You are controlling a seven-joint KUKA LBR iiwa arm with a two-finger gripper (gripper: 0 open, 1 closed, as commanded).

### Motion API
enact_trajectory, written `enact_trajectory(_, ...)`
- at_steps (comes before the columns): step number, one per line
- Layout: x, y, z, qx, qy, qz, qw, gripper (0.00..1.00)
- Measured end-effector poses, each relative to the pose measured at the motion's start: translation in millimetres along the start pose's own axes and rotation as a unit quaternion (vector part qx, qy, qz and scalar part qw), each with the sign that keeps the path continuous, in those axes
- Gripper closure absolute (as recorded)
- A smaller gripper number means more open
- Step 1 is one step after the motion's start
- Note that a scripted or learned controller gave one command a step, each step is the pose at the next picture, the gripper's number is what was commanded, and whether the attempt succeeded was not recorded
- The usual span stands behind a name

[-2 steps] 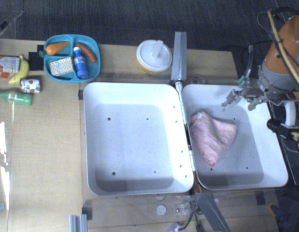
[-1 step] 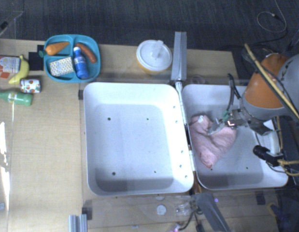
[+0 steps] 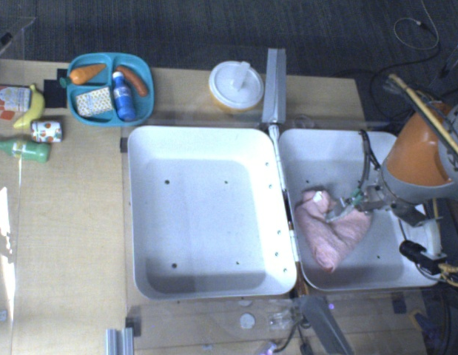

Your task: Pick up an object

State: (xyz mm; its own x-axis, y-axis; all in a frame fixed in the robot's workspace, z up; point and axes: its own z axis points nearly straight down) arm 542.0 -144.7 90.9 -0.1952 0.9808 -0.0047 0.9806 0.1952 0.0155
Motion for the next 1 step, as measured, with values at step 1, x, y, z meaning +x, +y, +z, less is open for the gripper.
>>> enact_trajectory(1, 16.8, 14.2, -0.2, 0.000, -0.001, -0.036, 0.9994, 0.00)
